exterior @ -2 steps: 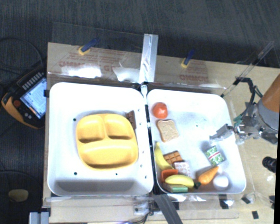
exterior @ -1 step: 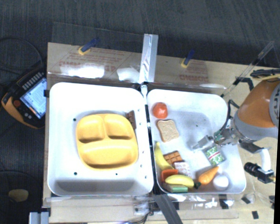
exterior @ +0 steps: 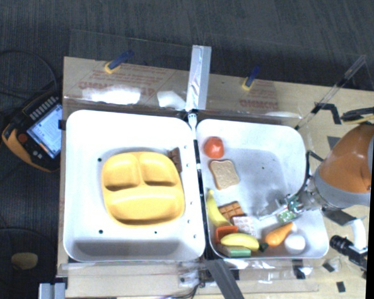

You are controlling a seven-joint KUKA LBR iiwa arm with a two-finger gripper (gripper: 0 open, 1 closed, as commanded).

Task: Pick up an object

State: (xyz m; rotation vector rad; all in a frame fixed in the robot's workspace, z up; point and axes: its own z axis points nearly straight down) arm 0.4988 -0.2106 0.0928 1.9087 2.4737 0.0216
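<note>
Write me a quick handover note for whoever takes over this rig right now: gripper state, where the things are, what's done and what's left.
Gripper: low inside the right white bin, near its right wall, just above the orange toy carrot; nothing seen between its fingers, open or shut unclear.
Right bin: red toy tomato, tan toy bread slice, yellow toy banana, brown waffle-like piece, white egg-shaped toy, more toy food along the front.
Left white bin: yellow compartment tray.
Done: no pick yet.
Left: grasp and lift one object.

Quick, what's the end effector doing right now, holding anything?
End effector: low in the right white bin, above the orange toy carrot; grip state cannot be told.
</note>
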